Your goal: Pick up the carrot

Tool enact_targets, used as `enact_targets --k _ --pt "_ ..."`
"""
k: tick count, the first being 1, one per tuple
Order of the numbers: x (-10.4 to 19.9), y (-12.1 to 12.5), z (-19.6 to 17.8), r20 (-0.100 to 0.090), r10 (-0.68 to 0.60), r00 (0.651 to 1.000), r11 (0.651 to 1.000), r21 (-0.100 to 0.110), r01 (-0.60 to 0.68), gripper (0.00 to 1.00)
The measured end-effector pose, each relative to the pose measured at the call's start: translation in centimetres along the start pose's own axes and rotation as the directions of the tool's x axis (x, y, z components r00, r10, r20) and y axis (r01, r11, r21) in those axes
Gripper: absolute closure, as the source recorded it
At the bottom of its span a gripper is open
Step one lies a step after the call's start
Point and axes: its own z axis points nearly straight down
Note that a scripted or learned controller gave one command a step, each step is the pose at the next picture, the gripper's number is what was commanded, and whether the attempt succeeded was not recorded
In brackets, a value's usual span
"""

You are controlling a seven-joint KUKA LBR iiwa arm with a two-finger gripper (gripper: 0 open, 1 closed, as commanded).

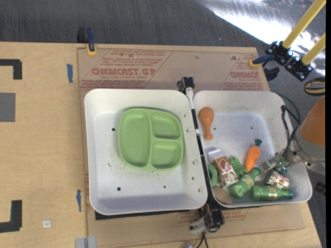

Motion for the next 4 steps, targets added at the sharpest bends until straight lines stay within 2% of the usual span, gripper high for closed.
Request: enact_targets --k 1,2,3,4 --pt "3.0 10.4 0.3 0.007 0.128 0.992 0.992 -0.017 -0.128 0.00" --pt "6.9 8.0 0.3 0.007 0.383 0.924 0.924 -0.022 -0.383 0.00" --pt "9.4 3.5 0.2 -0.002 0.672 0.741 0.741 -0.015 -0.672 0.00" --pt "8.4 7.0 0.3 0.000 0.766 0.642 0.642 -0.003 -0.766 0.00"
